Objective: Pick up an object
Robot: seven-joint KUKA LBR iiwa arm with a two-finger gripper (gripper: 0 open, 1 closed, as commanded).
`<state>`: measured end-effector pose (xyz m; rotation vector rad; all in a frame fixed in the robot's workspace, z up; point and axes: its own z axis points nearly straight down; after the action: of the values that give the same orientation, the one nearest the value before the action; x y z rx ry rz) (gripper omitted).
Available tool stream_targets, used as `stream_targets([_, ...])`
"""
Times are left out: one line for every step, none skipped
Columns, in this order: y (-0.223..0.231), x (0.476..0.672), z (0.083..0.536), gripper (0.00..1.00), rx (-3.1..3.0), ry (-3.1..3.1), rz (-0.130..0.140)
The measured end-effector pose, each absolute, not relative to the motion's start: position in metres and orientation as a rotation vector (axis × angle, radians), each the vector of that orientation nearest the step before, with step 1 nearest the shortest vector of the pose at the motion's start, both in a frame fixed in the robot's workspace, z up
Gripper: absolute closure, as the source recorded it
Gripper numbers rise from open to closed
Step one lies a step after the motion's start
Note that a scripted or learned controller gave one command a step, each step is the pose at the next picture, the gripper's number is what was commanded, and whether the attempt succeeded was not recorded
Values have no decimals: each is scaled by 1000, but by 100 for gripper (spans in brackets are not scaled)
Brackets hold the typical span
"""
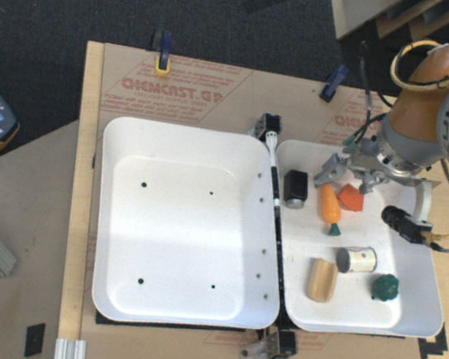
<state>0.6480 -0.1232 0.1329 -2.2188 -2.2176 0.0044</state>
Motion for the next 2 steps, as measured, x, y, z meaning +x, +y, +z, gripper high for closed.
stream_targets([-107,627,100,0,-2231,-2224,-4])
stream_targets([-106,626,108,100,-2230,-2224,-3])
